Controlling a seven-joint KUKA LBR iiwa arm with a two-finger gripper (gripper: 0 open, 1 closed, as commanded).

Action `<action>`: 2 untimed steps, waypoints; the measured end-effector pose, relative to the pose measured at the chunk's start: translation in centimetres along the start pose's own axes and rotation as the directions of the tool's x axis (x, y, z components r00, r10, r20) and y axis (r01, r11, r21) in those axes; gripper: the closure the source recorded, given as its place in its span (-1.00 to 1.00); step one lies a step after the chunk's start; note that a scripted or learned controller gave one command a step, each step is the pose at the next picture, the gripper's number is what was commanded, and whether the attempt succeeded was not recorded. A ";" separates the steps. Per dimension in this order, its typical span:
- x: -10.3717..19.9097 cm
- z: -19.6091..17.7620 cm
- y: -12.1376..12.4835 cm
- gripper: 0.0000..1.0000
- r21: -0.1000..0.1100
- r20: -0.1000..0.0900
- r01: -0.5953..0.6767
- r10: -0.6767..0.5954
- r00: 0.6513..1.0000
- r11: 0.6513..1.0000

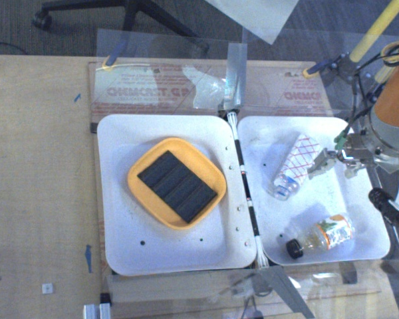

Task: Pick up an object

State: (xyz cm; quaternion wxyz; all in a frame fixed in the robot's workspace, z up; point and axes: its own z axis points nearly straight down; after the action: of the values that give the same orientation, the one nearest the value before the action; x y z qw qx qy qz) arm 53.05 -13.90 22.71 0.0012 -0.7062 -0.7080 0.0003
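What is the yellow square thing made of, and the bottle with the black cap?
The yellow square thing looks like smooth matte plastic or foam, judging by its soft rounded edges and even colour; its dark ribbed middle could be rubber. The bottle looks like clear plastic: you can see through its body, and light glints on it. Its black cap seems hard plastic.
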 end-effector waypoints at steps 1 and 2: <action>4.0 11.5 4.5 -1.00 -0.005 0.002 -0.025 0.025 1.000 1.000; 4.1 12.2 4.8 -1.00 -0.023 0.003 -0.014 0.014 1.000 1.000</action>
State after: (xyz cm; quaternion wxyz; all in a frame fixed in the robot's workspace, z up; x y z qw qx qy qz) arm 57.79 -9.74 10.49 -0.0081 -0.7110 -0.7031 -0.0068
